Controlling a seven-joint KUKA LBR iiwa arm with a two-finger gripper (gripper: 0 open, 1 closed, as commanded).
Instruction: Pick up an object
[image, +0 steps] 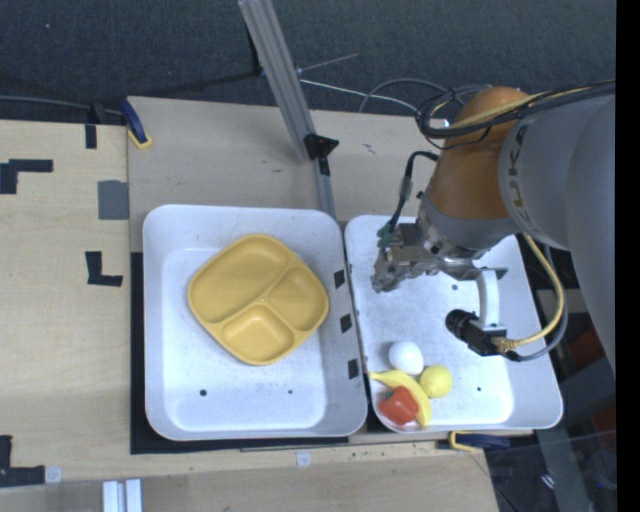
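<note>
the likeliest things to pick sit in a tight cluster at the near left corner of the right bin (530, 400): a white ball (405, 356), a small yellow ball (436, 379) just beside it, a yellow banana-shaped piece (398, 381) curving under them, and a red rounded piece (400, 405) touching the banana, hard against the bin's near wall. all look like small hollow plastic toys, so i judge them light and stiff, smooth enough to slip or roll when nudged. the white ball stands a little clear on its far side, which makes it the easiest to take: close across its widest part from straight above. the red piece is hemmed in by the wall and the banana, a poor first choice.

the yellow divided plate (258, 297) lies in the middle of the left bin (165, 330), tilted askew to the bin's edges. it looks rigid, light and flat; its thin rim is the only hold, and a top-down grasp would likely slide off.

the gripper (390, 272) hangs over the far left part of the right bin, near the wall shared with the left bin, well apart from the toy cluster. nothing is visible between the jaws, but whether they are apart or together i cannot tell from this angle.

part of a letter or two shows on the grey arm casing; too cropped to read. no other labels are legible.
</note>
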